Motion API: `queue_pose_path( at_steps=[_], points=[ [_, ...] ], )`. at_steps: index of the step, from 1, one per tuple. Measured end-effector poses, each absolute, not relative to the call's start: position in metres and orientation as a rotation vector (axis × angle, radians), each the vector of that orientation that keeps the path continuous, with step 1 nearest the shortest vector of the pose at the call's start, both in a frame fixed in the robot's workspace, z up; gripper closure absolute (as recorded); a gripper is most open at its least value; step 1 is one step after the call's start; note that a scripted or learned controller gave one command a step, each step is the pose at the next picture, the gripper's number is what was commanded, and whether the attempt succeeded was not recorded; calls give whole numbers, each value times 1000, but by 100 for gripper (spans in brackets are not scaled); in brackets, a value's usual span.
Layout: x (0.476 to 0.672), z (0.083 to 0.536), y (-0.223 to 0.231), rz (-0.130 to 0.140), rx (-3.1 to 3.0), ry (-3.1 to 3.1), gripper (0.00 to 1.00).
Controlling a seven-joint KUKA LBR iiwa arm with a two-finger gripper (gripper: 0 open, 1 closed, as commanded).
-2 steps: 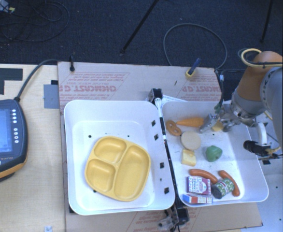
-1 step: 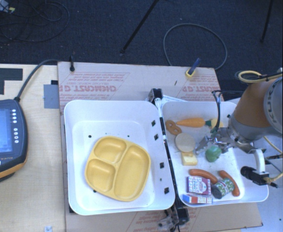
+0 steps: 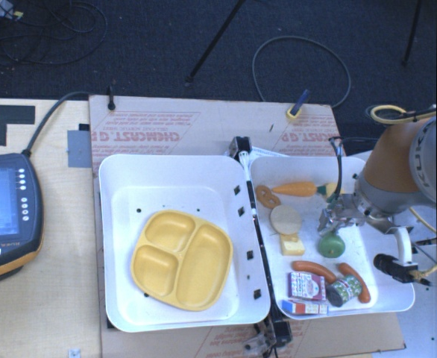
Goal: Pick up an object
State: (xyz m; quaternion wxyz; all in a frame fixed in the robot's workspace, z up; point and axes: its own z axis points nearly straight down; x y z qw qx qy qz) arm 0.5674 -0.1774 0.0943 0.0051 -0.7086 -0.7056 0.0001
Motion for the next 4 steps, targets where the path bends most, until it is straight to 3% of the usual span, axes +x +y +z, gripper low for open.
queue_pose_path(
  at_steps=[1, 2, 3, 4],
  points=[
    [567, 94, -178, 1, -2222, -2206, 0],
    [529, 87, -169, -4, -2225, -2221, 0],
    [529, 95, -170, -2, -2221, -2211, 100],
    [591, 116, -91, -2, -2209, -2228, 100]
  ],
)
